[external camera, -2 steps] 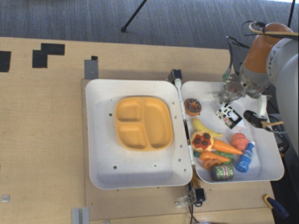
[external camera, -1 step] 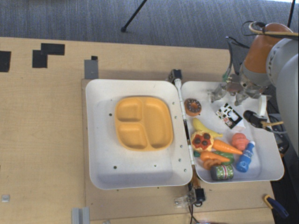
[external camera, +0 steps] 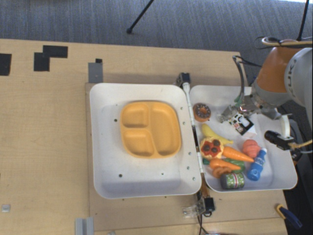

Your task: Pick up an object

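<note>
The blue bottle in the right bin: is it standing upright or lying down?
Lying down. The blue bottle rests on its side on the right bin's floor, beside the green can.

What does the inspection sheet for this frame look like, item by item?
Surface: wooden bench bearing two white bins side by side.
Job's things: right bin holds a banana, carrot, blue bottle, green can and round brown toy.
Clutter: yellow divided tray in left bin.
Grippers: pincer over right bin's upper part; finger state unclear.
Cables: black cable by the arm; connector below the bins.
Surroundings: grey carpet, black stand leg.
</note>
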Controlling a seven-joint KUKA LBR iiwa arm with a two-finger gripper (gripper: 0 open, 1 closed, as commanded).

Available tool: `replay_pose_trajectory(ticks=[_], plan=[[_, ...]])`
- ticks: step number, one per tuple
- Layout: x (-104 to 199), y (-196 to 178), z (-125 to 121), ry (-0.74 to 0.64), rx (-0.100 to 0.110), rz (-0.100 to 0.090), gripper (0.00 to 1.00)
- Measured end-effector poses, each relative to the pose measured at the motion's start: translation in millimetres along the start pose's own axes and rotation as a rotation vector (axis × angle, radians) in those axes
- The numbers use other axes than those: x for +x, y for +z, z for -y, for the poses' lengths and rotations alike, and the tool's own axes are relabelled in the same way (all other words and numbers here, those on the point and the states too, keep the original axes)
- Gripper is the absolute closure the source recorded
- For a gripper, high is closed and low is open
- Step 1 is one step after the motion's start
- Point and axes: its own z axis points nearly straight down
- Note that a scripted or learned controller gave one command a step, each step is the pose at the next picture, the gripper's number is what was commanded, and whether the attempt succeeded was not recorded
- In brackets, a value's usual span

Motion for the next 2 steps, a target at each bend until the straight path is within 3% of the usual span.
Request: replay_pose_trajectory(ticks=[1,2], plan=[[0.6,-12.2,-2.4,-0.002,-0.005,0.001,1.00],[30.1,-96.3,13.9,0.220,0.002,-0.001,1.00]])
